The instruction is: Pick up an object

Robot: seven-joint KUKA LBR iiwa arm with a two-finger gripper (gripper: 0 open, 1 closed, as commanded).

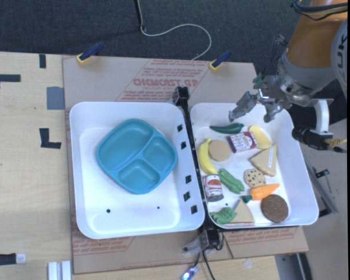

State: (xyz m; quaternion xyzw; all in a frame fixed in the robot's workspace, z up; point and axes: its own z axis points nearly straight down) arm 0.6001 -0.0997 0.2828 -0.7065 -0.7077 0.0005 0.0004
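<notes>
Two white bins sit before you; your gripper point(258, 105) hangs fingers apart, holding nothing, over the right bin point(306, 174). Just below it lie a green pepper point(226, 128), banana point(206, 157) and carrot point(262, 192).

two bins point(81, 156), one blue plate point(136, 155), one banana point(206, 157), one carrot point(262, 192), two clamps point(91, 52), one can point(213, 187).
</notes>
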